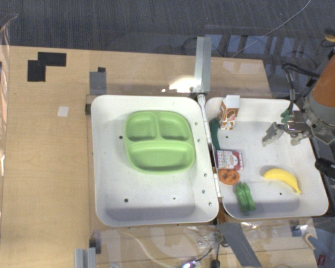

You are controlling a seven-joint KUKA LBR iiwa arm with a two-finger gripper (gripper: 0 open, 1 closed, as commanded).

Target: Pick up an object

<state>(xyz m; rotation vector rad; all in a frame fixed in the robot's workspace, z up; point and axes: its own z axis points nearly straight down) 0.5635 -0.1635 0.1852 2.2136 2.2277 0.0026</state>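
Note:
In the right bin (251, 116) lie a yellow banana (282, 178) at the right, a green pepper-like piece (245, 197) near the front, an orange round item (229, 176), a pink-and-white packet (229, 159), a dark green item (214, 132) by the left wall, and a small brown-and-white carton (229, 112) standing at the back. My gripper (285, 135) hangs above the right part of this bin, behind the banana, its two fingers spread open with nothing between them.
The left bin (109, 166) holds a light green divided plate (159, 140). A metal divider rail (208, 144) runs between the bins. The arm's orange band (330, 82) sits at the right edge. Bare bin floor lies around the gripper.

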